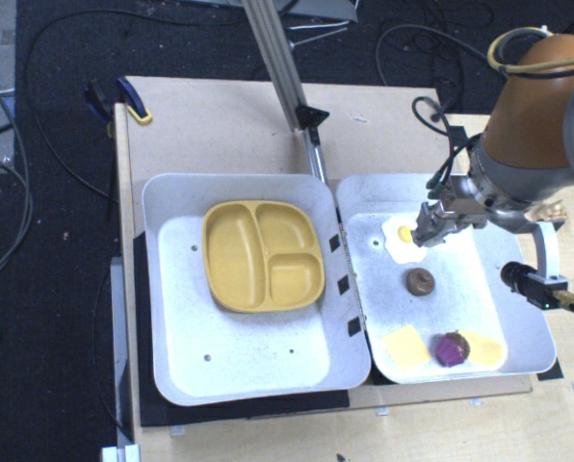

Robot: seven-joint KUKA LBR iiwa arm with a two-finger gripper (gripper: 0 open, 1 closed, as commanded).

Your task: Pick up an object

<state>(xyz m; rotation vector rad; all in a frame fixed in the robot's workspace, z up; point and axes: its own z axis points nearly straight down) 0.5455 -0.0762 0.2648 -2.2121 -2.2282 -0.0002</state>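
Your gripper [428, 233] hangs low over the egg [400, 240], evidently lined up for picking; you cannot tell the jaws' state.

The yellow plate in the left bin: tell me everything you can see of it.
The yellow plate is a rounded-square tray, seemingly matte plastic, with raised ridges splitting it into three compartments: one long one on the left, two smaller ones on the right. All three look bare. It lies flat and right side up on the floor of the left bin, in its upper middle, turned slightly askew. Nothing else touches it; the gripper is over the right bin.
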